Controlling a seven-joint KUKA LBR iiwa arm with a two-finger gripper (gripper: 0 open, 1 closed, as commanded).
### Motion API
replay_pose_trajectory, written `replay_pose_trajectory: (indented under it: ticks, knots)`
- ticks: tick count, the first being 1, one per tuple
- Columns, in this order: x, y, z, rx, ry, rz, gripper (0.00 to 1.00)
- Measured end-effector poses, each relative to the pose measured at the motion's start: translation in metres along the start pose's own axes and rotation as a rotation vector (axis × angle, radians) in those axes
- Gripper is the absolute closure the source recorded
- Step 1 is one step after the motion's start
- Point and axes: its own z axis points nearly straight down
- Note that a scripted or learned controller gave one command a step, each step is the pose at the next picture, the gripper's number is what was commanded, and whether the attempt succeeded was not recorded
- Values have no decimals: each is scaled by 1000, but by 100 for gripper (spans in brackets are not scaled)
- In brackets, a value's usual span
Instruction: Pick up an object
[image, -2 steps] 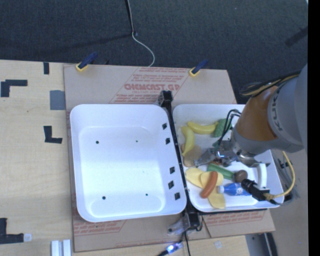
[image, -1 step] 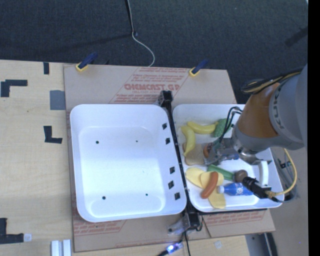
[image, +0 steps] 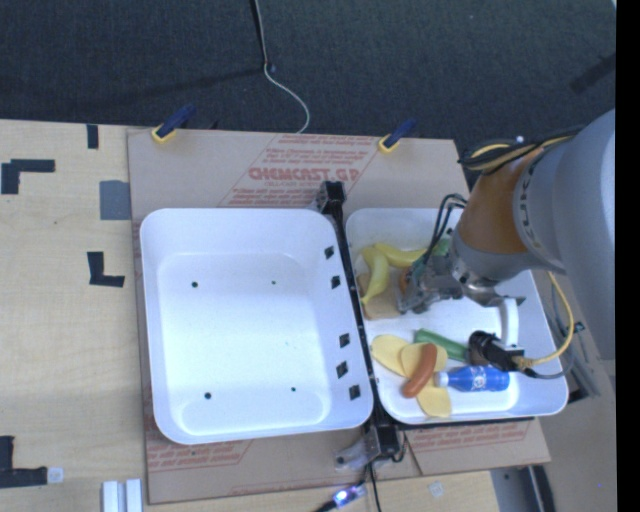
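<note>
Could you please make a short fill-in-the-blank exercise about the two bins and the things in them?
1. The arm reaches into the ____ bin.
2. The small bottle near the bin's front edge is ____ in colour.
3. The banana lies in the same bin as the ____.
4. The left bin is ____ in colour.

Answers: right; blue; bottle; white

text: red "CHEMCAST GP" print, upside down | on: brown board (image: 290, 175) under the bins | other lettering: unreadable
</note>
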Motion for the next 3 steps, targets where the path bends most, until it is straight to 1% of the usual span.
replay_pose_trajectory:
  ticks: [1, 2, 3]
  knots:
    - [0, -1, -1, -2, 0, 2, 0]
    - [28, 58, -1, -5, -6, -2, 0]
    - [6, 23, 0, 1, -1, 4, 0]
